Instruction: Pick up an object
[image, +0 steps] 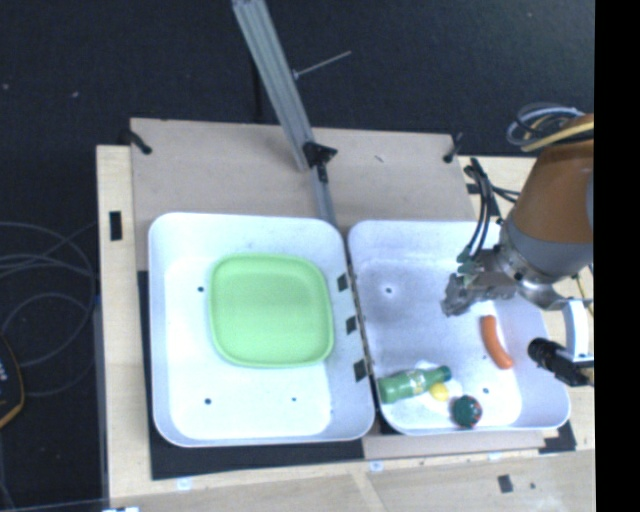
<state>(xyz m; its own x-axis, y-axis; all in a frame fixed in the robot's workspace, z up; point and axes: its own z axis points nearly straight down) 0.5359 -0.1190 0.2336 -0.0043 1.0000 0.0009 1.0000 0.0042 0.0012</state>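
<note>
Jaws (458, 298) over right bin (400, 262) — bench (400, 170) beneath

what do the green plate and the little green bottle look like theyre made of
Green plate: probably plastic, matte pale green, with an even colour and soft rounded corners. Green bottle: likely translucent plastic or glass, going by bright glints along its body; the view is too coarse to settle which. Its cap end looks yellowish.

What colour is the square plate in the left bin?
Light green square plate, clearest in the camera view.
</note>
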